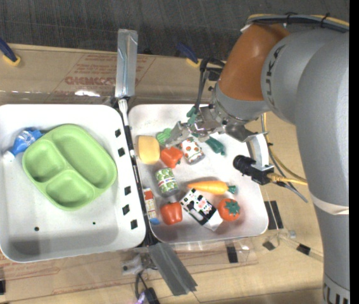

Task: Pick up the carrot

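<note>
I'm watching from above. The grey arm with its orange band reaches in over the right-hand shallow white bin [249, 116], and the two-finger gripper [188, 130] hangs in the upper part of that bin, just above a small white cup with red dots [192, 151]. Whether the jaws stand apart or together I cannot tell; the wrist hardware and green clutter around them blur the outline. Nothing shows between them.

The task's thing, a smooth orange plastic carrot with a green stub of leaf [209, 186], lies flat on the bin floor, toward the viewer's side of the spotted cup and slightly right of it. So from the gripper the carrot is down-frame and a little to the right, with the cup between the two. Its long axis runs close to left-right across the frame, the green end pointing right, the pointed tip left.

Neighbours crowd it. A black-and-white patterned carton [199, 208] sits just below the carrot, touching or nearly so. A red tomato with a green top [229, 210] sits below the leaf end. A green-banded can [165, 181] stands left of the tip.

My judgement: the grasp is not yet begun. The move must carry the gripper past the cup and close across the carrot's short width. The carton is the likely snag.
</note>
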Controlling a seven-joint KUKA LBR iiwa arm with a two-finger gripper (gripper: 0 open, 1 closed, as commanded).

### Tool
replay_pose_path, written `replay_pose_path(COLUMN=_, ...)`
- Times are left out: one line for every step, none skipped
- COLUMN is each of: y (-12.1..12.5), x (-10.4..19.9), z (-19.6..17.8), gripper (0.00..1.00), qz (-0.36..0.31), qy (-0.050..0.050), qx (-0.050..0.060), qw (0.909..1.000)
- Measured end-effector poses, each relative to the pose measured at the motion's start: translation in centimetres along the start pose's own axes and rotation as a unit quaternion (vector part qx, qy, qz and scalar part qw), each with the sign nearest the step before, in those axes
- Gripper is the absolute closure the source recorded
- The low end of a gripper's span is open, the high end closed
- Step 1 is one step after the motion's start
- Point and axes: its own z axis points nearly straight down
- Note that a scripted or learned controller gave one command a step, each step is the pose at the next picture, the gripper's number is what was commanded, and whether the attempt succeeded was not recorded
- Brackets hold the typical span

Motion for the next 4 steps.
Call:
replay_pose_path(y=-3.7, x=-8.1, z=0.2, gripper=0.0, qz=-0.059, qy=0.001, qx=0.002, qw=0.9983)
replay_pose_path(y=-4.9, x=-10.5, z=7.8, gripper=0.0, qz=0.003, qy=0.001, qx=0.002, qw=1.0)
replay_pose_path(y=-10.9, x=-9.6, z=11.7, gripper=0.0, qz=0.022, qy=0.001, qx=0.001, qw=0.9998)
replay_pose_path(y=-10.8, x=-9.6, z=10.7, gripper=1.0, qz=0.019, qy=0.0, qx=0.001, qw=0.9998)
